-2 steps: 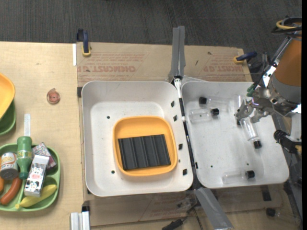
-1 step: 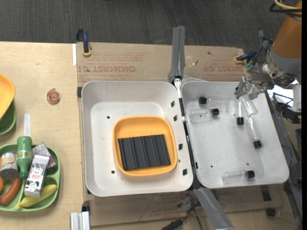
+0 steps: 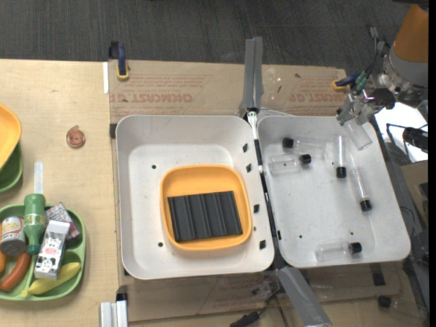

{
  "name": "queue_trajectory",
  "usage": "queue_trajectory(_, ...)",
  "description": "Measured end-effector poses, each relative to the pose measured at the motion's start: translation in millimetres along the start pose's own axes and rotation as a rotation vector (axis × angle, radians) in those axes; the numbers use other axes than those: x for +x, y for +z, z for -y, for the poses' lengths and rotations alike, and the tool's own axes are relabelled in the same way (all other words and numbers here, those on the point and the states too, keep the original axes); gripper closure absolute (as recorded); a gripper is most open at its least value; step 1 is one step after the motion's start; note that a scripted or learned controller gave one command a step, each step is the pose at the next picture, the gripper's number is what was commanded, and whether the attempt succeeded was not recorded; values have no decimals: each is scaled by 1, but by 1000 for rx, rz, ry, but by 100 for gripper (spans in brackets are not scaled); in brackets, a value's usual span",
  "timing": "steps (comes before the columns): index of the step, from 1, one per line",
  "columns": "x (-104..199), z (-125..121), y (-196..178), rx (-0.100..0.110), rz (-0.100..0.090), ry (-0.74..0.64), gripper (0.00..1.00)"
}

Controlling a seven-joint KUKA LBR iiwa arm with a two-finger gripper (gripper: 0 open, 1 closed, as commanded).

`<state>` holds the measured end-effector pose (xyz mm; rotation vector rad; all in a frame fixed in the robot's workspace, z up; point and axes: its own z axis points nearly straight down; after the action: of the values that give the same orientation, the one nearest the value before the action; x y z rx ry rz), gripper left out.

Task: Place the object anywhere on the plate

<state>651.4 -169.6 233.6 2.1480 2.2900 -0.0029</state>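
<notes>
An orange square plate sits in the left white bin. A black ridged block lies flat on the plate's middle. The right white bin holds several clear vials with black caps, among them one near the divider, one at the right and one near the front. My gripper hangs over the right bin's far right corner, under the orange-banded wrist. Just below it lies a clear vial-like piece; whether it is held is unclear.
On the wooden bench to the left stand a green tray with toy food and a bottle, an orange bowl and a small pink disc. A grey post rises behind the bins' shared wall.
</notes>
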Motion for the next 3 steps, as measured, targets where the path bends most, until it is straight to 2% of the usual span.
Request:
queue_trajectory(1,-51,-4,-46,-2,0,-134,100)
queue_trajectory(2,-53,-5,-143,-1,0,-342,100)
queue_trajectory(3,-53,-5,-143,-1,0,-343,0)
